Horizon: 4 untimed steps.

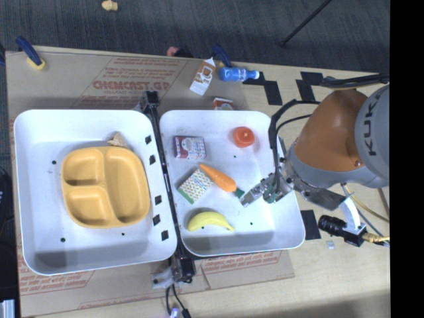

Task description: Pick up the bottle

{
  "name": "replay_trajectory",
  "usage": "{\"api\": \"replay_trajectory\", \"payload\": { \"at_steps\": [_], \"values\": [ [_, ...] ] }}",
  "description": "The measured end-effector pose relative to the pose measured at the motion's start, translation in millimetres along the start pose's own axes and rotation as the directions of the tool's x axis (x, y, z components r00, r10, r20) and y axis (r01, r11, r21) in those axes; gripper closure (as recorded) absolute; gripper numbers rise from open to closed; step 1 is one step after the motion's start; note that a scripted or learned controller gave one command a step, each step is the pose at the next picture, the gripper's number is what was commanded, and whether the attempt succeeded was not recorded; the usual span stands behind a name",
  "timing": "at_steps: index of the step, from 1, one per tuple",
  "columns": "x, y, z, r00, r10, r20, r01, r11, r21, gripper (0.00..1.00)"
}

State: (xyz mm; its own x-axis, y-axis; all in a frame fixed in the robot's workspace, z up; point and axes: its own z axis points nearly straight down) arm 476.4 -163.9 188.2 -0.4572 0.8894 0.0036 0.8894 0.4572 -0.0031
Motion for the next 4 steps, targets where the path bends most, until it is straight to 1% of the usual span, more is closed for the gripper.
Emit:
{"api": "replay_trajectory", "payload": {
  "at_steps": [1,2,3,4],
  "values": [
    [-40.9,-20.8,-13.8,0.924,-0.381,0.005,0.381,0.924,-0.001,1.00],
    [-14.4,-7.3,18.0,0.999,-0.035,0.001,0.035,0.999,0.000,1.00],
    [-34.0,-17.2,1.7,0.923,-0.385,0.004,0.385,0.923,-0.001,1.00],
    [5.5,3.2,17.1,0.789,-0.615,0.002,0.615,0.789,0.000,1.00]
  ]
}}
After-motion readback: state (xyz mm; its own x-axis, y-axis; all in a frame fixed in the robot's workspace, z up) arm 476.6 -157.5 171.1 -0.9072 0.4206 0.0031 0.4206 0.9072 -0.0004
